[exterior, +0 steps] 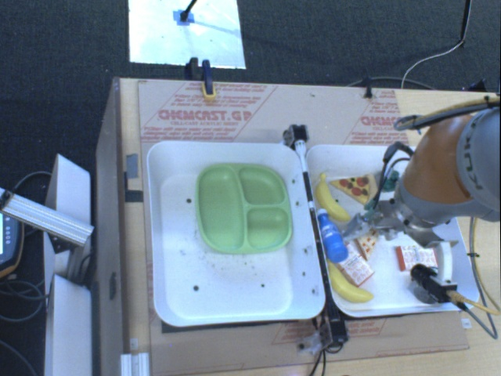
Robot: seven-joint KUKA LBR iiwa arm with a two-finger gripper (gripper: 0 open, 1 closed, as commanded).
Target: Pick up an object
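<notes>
Arm reaches in from right edge, wrist bent down over right bin. Hand low mid-bin, just right of blue bottle, touching or just above red card; clenched or released, cannot tell.

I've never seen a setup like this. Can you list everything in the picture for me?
bins: two, white, side by side on the bench
plate: one, green, divided, in the left bin
bananas: two, yellow, right bin, along its left side
bottle: one, blue, right bin, between the bananas
pizza slice: one, tan and red, far end of the right bin
packets: about three, red and white, right bin
bench: one, pale board with red lettering
sheet: one, white, on the dark floor beyond the bench
arm: one, grey with an orange band, reaching in from the right
gripper: one, grey, low over the right bin's middle
</notes>
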